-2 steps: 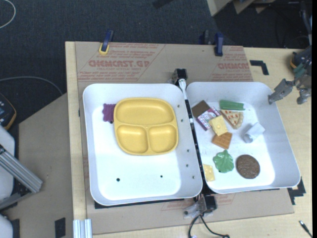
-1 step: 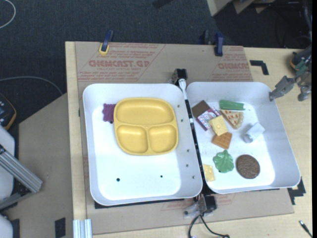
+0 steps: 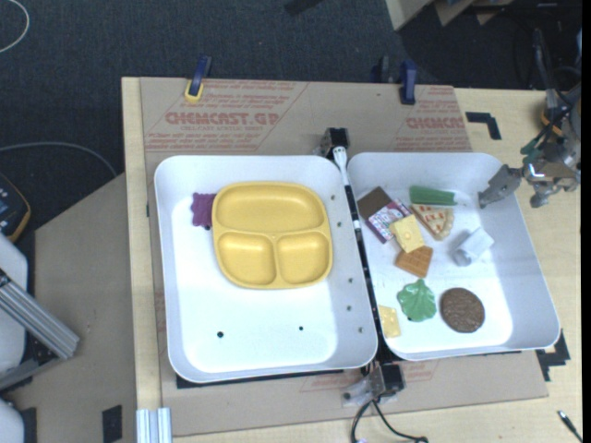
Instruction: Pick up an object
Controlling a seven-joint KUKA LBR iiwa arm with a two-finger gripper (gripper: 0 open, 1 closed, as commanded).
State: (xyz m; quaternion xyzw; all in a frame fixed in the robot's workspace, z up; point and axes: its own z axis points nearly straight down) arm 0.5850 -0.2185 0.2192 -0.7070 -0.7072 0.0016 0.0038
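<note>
My gripper (image 3: pixel 519 190) hangs over the far right rim of the right bin (image 3: pixel 531 275), open, with nothing between its fingers (image 3: pixel 500 185). Several toy foods lie in that bin: a green bar (image 3: pixel 432 195), a waffle-patterned wedge (image 3: pixel 432 221), a brown slab (image 3: pixel 373 201), a yellow cheese block (image 3: pixel 407 235), an orange-brown piece (image 3: pixel 415 262), a green leaf (image 3: pixel 416 300), a round brown patty (image 3: pixel 462 308) and a pale grey lump (image 3: pixel 474 245). The green bar is the nearest to the gripper, to its left.
The left bin (image 3: pixel 185 321) holds a yellow divided tray (image 3: pixel 272 233) with a purple piece (image 3: pixel 202 209) at its left edge. A small yellow chip (image 3: pixel 390 321) lies by the divider between the bins. Clamps (image 3: pixel 195 81) hold the cardboard base at the back.
</note>
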